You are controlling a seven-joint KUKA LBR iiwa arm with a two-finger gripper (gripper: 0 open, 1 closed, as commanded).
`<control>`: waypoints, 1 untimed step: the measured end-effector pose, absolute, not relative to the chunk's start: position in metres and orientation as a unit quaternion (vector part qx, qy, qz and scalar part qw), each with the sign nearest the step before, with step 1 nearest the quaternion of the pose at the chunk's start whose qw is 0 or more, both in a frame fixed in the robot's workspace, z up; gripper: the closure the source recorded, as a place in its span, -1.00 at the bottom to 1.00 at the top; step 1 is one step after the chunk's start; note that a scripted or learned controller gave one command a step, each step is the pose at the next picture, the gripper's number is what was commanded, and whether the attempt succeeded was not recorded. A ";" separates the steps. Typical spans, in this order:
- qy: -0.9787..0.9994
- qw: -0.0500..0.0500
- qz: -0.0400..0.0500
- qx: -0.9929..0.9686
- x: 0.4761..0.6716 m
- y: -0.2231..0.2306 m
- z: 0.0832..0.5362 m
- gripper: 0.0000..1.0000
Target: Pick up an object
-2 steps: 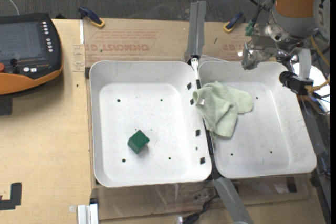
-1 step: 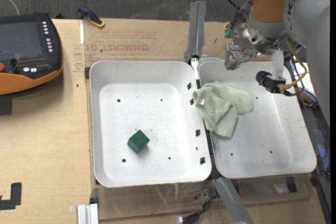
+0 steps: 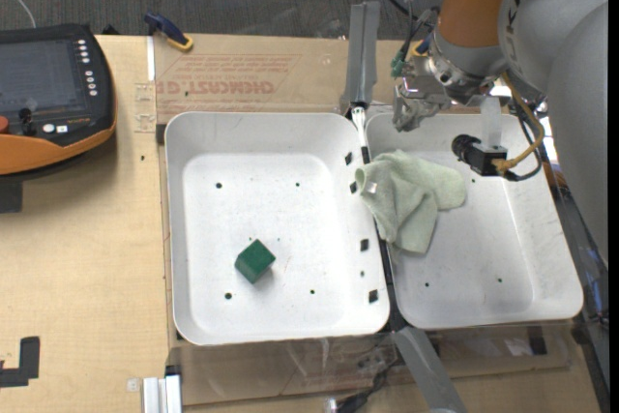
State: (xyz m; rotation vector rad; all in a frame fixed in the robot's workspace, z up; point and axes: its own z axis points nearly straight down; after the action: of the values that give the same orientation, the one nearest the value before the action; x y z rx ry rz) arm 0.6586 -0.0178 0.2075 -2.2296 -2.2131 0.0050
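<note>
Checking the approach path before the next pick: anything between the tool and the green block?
Partly. The tool is over the right bin's far left corner; the green block lies in the left bin. Between them run the adjoining bin walls, with the pale green cloth draped beside them.

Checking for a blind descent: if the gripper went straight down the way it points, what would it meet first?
Probably the bare floor of the right bin near its back left corner. The gripper hangs just behind the pale green cloth; depth is unclear, so it might graze it.
</note>
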 end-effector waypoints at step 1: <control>-0.790 0.000 0.001 -0.613 0.580 -0.050 0.191 1.00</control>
State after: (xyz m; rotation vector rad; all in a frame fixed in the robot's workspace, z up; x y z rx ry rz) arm 0.5804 -0.0498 0.1912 -1.9259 -2.4811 0.0027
